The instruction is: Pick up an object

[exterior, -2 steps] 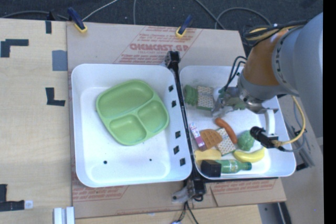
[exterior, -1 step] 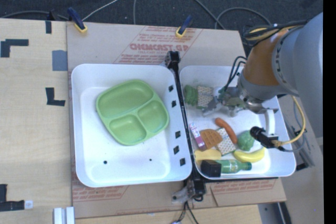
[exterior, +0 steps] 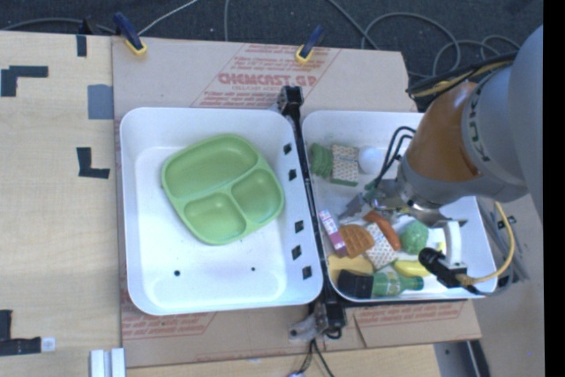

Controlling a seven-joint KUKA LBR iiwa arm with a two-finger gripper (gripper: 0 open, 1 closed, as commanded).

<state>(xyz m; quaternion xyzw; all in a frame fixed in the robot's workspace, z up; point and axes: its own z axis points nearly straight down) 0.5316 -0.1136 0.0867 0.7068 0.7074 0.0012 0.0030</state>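
The arm enters from the right edge of the frame, its orange band over the upper right part of the right bin, and the gripper sits low over that bin's middle, at the top edge of a heap of small objects. Whether the gripper is spread or pressed together cannot be told; the wrist hides the tips from this angle, and nothing is seen pinched. Nearest candidate is an orange carrot-like piece, lying just below the gripper in the frame and probably touching it, long axis running from upper left to lower right. A green round piece lies just right of it, a brown waffle-patterned piece just left, a yellow piece and a green bottle-like item further down near the bin's lower wall, with a black item beside them. A purple stick lies by the divider, and a green-and-white box sits toward the upper left of this bin, apart from the gripper. The left bin holds a green divided plate, well apart and not in play. Judgement: the pick turns on the carrot piece directly under and slightly below the tool; closing across its short axis looks best, though the crowding neighbours could spoil it.
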